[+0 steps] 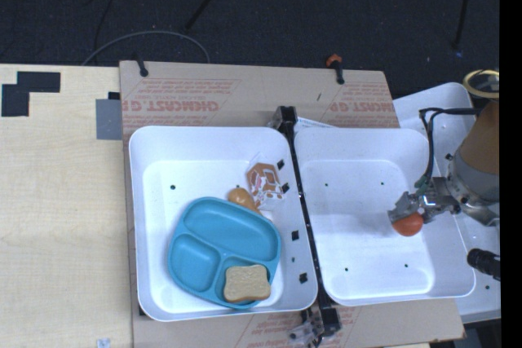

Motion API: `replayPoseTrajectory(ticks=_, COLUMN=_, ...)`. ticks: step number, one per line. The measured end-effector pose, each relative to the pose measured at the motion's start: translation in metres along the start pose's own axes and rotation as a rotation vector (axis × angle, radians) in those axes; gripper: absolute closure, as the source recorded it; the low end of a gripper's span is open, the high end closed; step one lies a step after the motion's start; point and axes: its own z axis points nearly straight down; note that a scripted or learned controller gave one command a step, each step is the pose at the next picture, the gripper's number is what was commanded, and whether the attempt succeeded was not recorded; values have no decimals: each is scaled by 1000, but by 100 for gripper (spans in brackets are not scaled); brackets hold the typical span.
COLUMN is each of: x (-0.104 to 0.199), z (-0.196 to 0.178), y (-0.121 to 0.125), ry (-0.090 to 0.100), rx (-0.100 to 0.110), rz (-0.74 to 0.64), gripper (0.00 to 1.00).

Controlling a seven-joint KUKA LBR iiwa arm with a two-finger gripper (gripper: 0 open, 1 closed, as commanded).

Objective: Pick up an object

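My gripper point(410, 216) hangs over the right side of the right bin point(359, 289), and a small red-orange round object point(407, 225) sits between its fingers, held above the bin floor. In the left bin point(151, 175) lies a blue divided plate point(220, 244) with a slice of toast point(246, 283) in its front right compartment. A small orange piece point(241, 196) rests at the plate's far rim. Beside it lies a brown and white crumpled packet point(263, 178).
A black divider point(298, 208) runs between the two bins. Brown cardboard point(245, 94) lies under and behind them. A wooden bench top point(57, 208) spreads to the left. Black cables point(432, 122) loop near the arm point(483, 159) at the right.
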Motion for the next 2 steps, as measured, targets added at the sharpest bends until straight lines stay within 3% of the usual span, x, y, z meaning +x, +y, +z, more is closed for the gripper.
replayPoseTrajectory(ticks=2, x=-2, z=-107, y=-1, ry=-2, rx=-4, rz=0, gripper=100)
